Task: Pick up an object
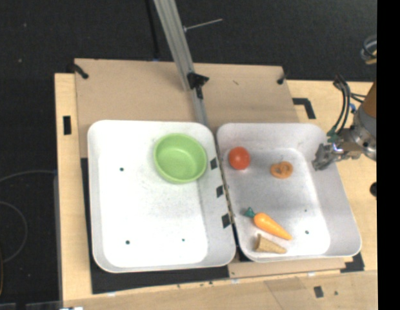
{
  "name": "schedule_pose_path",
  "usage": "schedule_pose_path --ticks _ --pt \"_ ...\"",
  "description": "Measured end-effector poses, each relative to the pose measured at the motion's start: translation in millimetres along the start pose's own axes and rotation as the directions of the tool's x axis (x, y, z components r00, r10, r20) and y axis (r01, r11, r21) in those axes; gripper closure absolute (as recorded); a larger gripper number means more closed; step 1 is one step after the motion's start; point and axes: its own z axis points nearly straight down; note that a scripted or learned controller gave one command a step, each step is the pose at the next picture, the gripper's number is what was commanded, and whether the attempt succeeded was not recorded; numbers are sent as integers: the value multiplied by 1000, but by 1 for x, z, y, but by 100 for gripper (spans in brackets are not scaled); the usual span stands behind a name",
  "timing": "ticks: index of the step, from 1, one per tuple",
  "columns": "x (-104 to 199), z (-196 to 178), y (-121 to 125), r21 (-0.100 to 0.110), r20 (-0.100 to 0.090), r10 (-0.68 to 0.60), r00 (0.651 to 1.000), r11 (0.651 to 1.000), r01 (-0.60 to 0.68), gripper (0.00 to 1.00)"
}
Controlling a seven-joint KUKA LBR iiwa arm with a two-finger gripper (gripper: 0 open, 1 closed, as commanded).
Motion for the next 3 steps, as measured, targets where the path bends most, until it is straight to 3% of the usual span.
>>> schedule_pose_path --ticks 1,2,3 --pt "-1 -50 11 -1 1 -1 1000 1000 1 100" --pt "-2 -72 12 2 -1 -2 1000 1000 2 100" --pt "37 -66 22 5 -2 -3 1000 1000 3 100"
